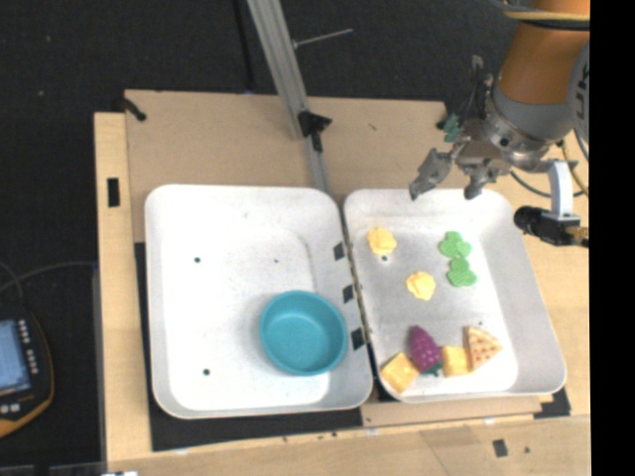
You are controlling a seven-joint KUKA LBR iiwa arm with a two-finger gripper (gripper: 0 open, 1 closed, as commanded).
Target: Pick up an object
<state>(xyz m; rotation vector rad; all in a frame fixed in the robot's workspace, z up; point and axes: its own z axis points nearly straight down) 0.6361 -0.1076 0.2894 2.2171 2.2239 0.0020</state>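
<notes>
Two shallow white bins sit side by side on the bench [228, 127], one in the left half of the frame [179, 226] and one in the right half [516, 266]. The left bin holds a single blue bowl [303, 332], standing upright near its lower right corner, close to the divide between the bins.

The right bin carries all the small toy food pieces. Near its upper left lies a yellow piece [382, 241], and a second yellow piece [422, 286] lies below and to the right of it, around the bin's middle. Toward the right side are two green pieces, the upper one [455, 245] just above the lower one [461, 275], so close that they look to be touching. Along the bottom edge of this bin a cluster is packed together: a yellow block [400, 372] at the left, a bunch of purple grapes [425, 348] beside it, a small yellow cube [454, 361] next, and a pizza slice [482, 346] at the right.

The arm [541, 58], grey with its orange band, comes in from the upper right of the frame. Its gripper [444, 185] hangs over the top rim of the right bin, well apart from every toy. The fingers [424, 180] are spread wide with nothing between them, pointing down toward the bin's upper edge.

A grey metal rail [283, 67] slants from the top of the frame down to the gap between the bins.
</notes>
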